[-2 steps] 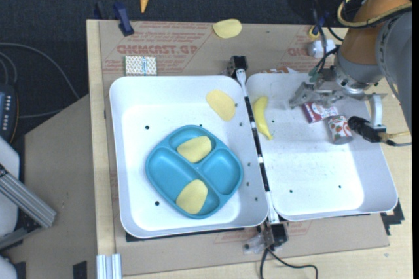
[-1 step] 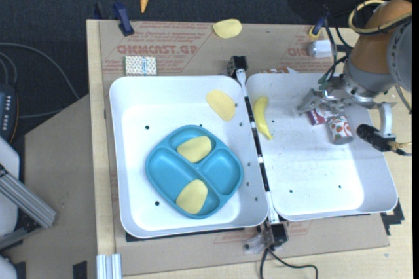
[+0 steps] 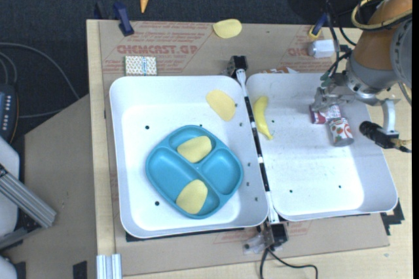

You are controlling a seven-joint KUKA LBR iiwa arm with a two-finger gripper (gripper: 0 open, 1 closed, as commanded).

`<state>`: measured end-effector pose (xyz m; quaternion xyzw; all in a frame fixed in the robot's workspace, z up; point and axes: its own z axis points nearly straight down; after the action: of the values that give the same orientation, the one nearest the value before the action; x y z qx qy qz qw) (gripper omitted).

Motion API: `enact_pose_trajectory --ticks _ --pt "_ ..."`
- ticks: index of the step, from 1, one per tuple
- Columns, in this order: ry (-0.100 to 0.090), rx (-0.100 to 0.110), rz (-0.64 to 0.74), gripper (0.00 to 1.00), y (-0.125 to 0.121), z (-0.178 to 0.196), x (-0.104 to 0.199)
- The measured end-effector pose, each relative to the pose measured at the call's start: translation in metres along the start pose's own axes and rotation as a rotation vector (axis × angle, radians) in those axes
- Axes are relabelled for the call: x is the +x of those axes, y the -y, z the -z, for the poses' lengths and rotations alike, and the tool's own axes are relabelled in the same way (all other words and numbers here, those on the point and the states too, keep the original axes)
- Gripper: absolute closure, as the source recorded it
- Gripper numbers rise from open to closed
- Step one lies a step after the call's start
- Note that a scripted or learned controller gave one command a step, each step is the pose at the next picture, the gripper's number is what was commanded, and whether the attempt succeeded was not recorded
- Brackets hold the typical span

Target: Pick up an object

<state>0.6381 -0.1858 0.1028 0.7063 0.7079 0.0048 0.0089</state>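
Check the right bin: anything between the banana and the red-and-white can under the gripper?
No. In the camera view, the stretch of right bin floor between the banana and the can is bare white. The gripper sits just above the can.

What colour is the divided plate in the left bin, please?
Blue plate, in the camera view.

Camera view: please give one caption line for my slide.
KUKA arm's gripper over a small red-and-white can in the right bin; banana nearby.
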Motion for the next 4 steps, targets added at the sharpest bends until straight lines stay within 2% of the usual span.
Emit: enact_pose_trajectory --ticks 1,2,3,4 --pt "-0.010 0.017 -0.001 1.00 0.030 0.015 -0.036" --pt "-0.005 0.018 -0.002 1.00 0.046 0.057 -0.030" --pt "-0.004 0.017 -0.001 1.00 0.033 0.064 -0.038" --pt "-0.003 0.012 0.000 1.00 -0.007 -0.007 -0.037"
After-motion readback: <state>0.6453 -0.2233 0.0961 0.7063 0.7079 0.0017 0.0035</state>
